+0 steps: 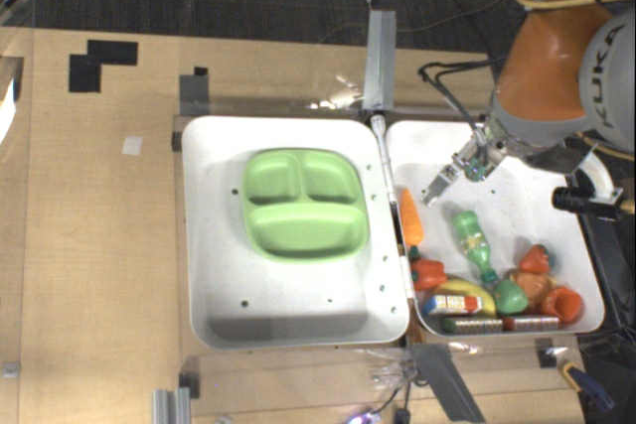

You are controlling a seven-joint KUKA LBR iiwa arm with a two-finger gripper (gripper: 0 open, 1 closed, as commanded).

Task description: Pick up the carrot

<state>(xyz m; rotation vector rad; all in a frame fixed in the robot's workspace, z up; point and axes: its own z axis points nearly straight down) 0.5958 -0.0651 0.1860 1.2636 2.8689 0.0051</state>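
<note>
Pick not started. Carrot (409, 216) lies untouched against the right bin (586, 243) left wall. Our gripper (437, 186) sits at the carrot's 1 o'clock, fingers slightly apart, holding nothing. Descent and grasp remain.

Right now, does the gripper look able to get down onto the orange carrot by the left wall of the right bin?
Probably yes. The gripper hangs just up and right of the orange carrot, with bare bin floor between them. The carrot hugs the white right bin's left wall, which may crowd one finger.
</note>
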